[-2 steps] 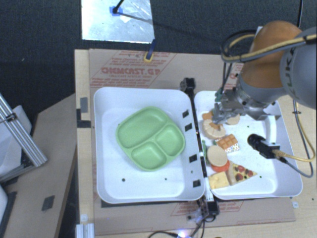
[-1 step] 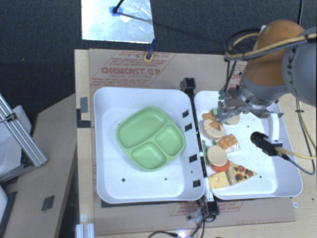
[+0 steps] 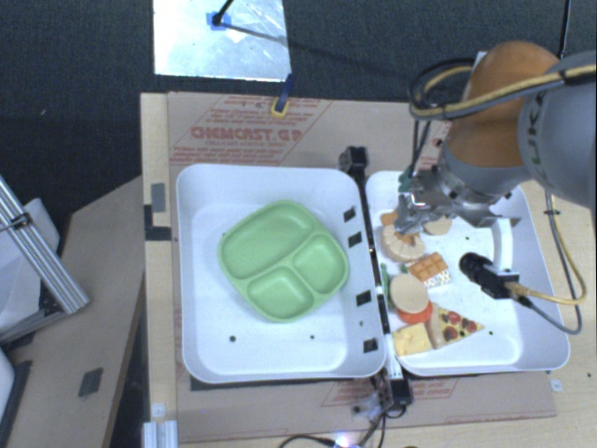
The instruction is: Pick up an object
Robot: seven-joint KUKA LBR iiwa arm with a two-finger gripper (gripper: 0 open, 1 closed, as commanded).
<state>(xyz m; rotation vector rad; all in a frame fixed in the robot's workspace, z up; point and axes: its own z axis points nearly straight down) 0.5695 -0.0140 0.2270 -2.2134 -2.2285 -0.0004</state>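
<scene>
Sitting low over the right bin (image 3: 534, 342), the gripper (image 3: 409, 218) is at the far end of the food row along the bin's inner wall, just above a tan disc (image 3: 401, 246); can't tell if it's open, closed or touching. Nearer along the row: waffle (image 3: 430, 269), bun (image 3: 409, 293), cheese (image 3: 413, 342), pizza (image 3: 457, 326). In the left bin (image 3: 201, 283): green plate (image 3: 283, 259)

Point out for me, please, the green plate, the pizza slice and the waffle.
green plate (image 3: 283, 261), camera view, middle where its compartments meet
pizza slice (image 3: 454, 326), camera view, middle of its topped face
waffle (image 3: 430, 269), camera view, middle of its top
</scene>
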